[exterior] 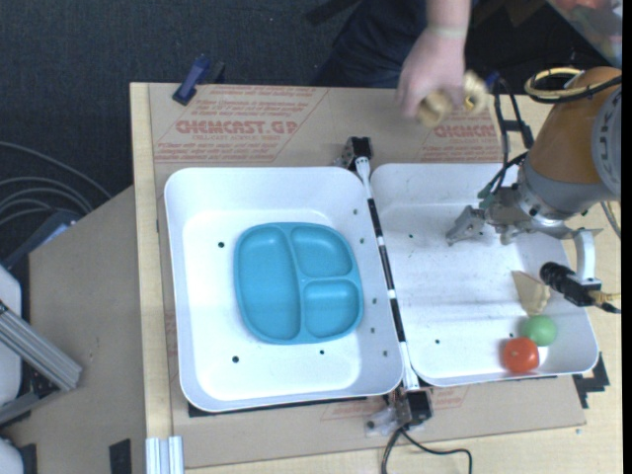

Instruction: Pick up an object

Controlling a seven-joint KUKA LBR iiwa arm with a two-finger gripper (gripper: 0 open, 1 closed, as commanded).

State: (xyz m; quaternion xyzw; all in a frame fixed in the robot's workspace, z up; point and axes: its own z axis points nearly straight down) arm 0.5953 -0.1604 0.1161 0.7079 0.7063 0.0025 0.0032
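Observation:
My gripper (472,223) hangs over the back middle of the right bin (434,294), its grey fingers (460,229) pointing left and spread with nothing between them. A red ball (520,355) and a green ball (540,330) lie close together in the front right corner of that bin. Just behind them rests a tan wedge-shaped piece (531,289). All three lie well to the front right of my gripper. A blue divided plate (296,281) sits in the middle of the left bin (197,225).
A person's hand (434,67) holding a small tan object (434,107) reaches in above the back edge of the bench. Cables run along the arm (578,156) on the right. A black clip (357,150) sits between the bins at the back.

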